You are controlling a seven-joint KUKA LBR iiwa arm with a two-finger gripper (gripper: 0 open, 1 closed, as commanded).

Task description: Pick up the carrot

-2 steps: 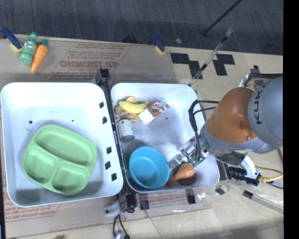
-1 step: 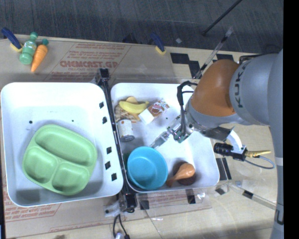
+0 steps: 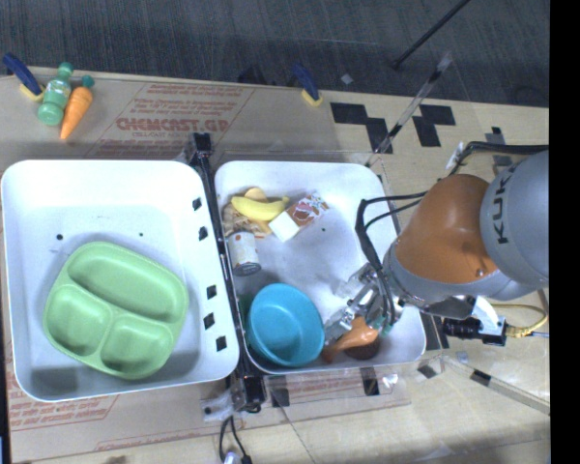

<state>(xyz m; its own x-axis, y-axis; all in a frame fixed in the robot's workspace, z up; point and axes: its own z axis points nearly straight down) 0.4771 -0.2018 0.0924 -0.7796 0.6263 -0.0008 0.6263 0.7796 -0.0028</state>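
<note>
Camera view: gripper (image 3: 367,309) low in right bin (image 3: 300,174), just right of blue bowl (image 3: 285,324), slanted down toward orange object (image 3: 360,336). Object lay just right of bowl, by bin's near wall; judged carrot, task target. Slant probably forced by wall and bowl crowding it. Gripper touching or just above it: could not tell, nor whether open or closed, nor any hold. Carrot-like toy (image 3: 75,111) far up-left of bowl, outside bins, likely spare

Gripper (image 3: 365,309) fingertips lost in clutter over orange item (image 3: 358,336); item partly hidden, identity unclear; arm (image 3: 464,235) cut by right edge.
</note>
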